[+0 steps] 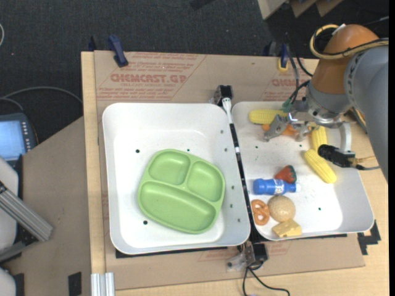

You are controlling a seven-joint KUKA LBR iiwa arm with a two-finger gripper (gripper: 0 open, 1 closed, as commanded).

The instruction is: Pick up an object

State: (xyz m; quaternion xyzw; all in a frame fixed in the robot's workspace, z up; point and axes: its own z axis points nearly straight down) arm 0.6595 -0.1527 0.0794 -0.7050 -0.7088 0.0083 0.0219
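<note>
My gripper [287, 130] hangs low over the back of the right bin [352, 211], its two grey fingers spread open with only white bin floor between them. A yellow corn cob [262, 115] lies just left of it, with a small orange piece [266, 127] beside the left finger. Right of the gripper lies a yellow piece [318, 137], and a second corn cob [320, 166] lies below that. Toward the front are a red item [286, 174], a blue can [274, 187], a pretzel [260, 211], a beige round item [282, 207] and a yellow chunk [287, 229].
The left bin [123, 134] holds a green divided plate [182, 191]. A black ridge [234, 147] separates the two bins. The grey arm with its orange band [345, 42] comes in from the upper right, cables trailing near the wrist.
</note>
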